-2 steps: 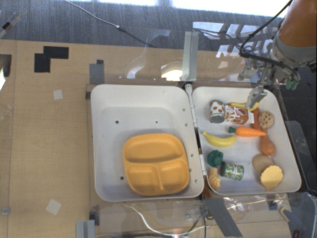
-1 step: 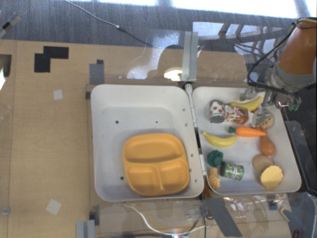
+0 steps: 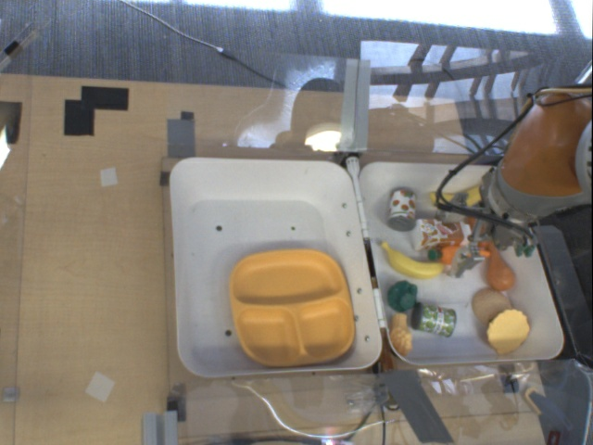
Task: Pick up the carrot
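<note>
Carrot (image 3: 451, 255) lies in the right bin (image 3: 553, 336) btwn banana (image 3: 411, 262) and gripper (image 3: 479, 248) — can't tell gripper's state; approach w/ care — clutter's tight, so centre on the orange body.

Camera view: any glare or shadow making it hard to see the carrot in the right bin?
Camera view: strong glare from windows along the top edge and a bright spot above the bins; the right bin is evenly lit, but the gripper crowds the small, soft-focus carrot.
</note>
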Robot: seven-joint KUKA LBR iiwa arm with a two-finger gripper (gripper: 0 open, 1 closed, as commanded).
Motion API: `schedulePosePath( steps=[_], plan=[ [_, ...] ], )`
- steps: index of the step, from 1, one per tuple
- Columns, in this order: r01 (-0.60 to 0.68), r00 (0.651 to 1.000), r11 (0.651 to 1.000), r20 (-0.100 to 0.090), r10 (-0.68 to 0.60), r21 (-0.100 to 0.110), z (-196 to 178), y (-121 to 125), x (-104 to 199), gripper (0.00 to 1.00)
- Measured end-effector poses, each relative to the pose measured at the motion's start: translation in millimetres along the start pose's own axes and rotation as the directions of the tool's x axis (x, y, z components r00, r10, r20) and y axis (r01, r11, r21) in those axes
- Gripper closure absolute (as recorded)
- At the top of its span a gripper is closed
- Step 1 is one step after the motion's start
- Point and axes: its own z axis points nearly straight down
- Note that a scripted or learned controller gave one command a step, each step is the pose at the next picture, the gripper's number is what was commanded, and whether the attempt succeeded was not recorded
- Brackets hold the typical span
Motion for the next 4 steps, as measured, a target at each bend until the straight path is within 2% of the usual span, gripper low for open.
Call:
schedulePosePath(
  steps=[1, 2, 3, 4],
  plan=[
    [0.008, 1.0, 1.0, 0.017, -0.008, 0.003, -16, 1, -6, 1.0],
    [0.266, 0.964, 0.964, -0.012, -0.266, -0.009, -85, 22, -22, 1.0],
    [0.409, 0.912, 0.912, -0.015, -0.41, -0.012, -94, -26, -7, 1.0],
    [0.795, 0.606, 0.606, -0.008, -0.795, -0.022, -72, -32, 39, 1.0]
  ],
)
